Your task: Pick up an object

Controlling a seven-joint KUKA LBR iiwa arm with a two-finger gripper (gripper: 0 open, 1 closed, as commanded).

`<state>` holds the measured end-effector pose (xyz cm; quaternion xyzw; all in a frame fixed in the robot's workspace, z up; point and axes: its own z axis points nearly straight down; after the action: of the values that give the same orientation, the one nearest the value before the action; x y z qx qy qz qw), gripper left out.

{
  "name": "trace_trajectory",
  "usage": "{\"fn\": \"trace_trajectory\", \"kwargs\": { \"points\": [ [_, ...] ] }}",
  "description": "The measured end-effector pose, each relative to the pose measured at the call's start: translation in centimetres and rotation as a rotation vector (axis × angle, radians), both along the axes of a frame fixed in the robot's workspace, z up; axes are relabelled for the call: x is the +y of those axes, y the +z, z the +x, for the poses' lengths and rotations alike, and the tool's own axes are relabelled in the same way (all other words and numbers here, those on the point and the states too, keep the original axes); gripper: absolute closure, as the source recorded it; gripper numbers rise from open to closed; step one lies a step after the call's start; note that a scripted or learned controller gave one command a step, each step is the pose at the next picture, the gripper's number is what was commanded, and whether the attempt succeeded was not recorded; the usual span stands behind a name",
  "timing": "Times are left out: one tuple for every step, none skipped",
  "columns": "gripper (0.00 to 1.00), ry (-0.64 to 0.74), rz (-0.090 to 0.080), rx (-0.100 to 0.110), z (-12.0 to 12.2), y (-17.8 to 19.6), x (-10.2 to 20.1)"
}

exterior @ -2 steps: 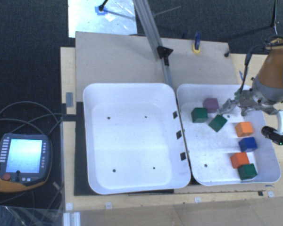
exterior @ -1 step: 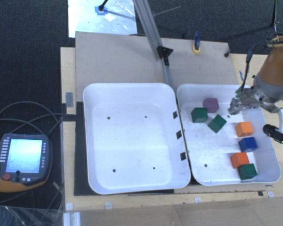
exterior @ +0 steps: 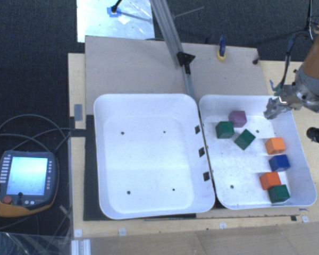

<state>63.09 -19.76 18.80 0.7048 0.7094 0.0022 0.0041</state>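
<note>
Blocks — seven of them, all lying in the right bin, none lifted yet. Purple block near the bin's back edge, touching or just beside a dark green block; second green block a little toward the middle. Along the right wall, front to back: green block in the front right corner, red-orange block touching it, blue block, then orange block. Left bin bare white, with only small dark dots on its floor.

Gripper hanging over the right bin's back right corner, well apart from every block and nearest the orange and purple ones. Too small and blurred to tell how the jaws stand; nothing visible between them.

Judged from this: task barely begun. No target clearly chosen, no descent over a block, no grasp. Left to do — line up above one block, come down, close on it, lift it clear of the bin floor. Purple block or orange block likely the shortest reach; the pair in the front corner looks harder, being crowded against the wall and each other.
</note>
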Motion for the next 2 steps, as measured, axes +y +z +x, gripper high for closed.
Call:
{"fn": "trace_trajectory", "kwargs": {
  "points": [
    [1.00,-0.001,0.001,0.003,0.2,3.2,0.0],
    [1.00,0.004,0.004,0.007,0.5,3.0,5.7]
  ]
}}
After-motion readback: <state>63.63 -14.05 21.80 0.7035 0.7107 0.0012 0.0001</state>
